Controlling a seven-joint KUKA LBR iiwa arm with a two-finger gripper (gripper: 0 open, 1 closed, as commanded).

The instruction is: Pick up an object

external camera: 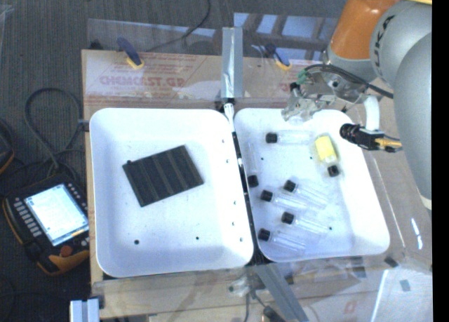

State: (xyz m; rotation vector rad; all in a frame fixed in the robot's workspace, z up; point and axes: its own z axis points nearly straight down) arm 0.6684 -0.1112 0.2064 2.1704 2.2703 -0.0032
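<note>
White plastic makes up both bins, and they are sitting side by side on the counter [105,78]. Nearest the camera, in the right bin [372,233], clear little tubes with black caps are lying flat. One tube [280,239] is lying at the near end, and another tube [303,224] is resting just past it. A bit farther in, two more tubes [298,195] are lying close together, and a loose black cap [252,181] is sitting near the wall between the bins. Farther still, a yellow tube [325,151] with a black cap is lying toward the right side, tilted a little. Another capped tube [282,138] is lying near the far end of that bin. In the left bin [112,243], a dark ribbed mat [163,175] is lying flat and turned at a slant, well apart from the tubes. Off to the left, beside the counter, a small screen [52,213] is glowing, with black cables curling around it. At the far edge of the right bin, the gripper [303,106] is hanging over the rim, near the far tube but not touching it. I cannot tell if its fingers are spread or pressed together, because they are too small and tangled with wires. Above it, the orange band [358,29] of the grey arm is showing.
</note>
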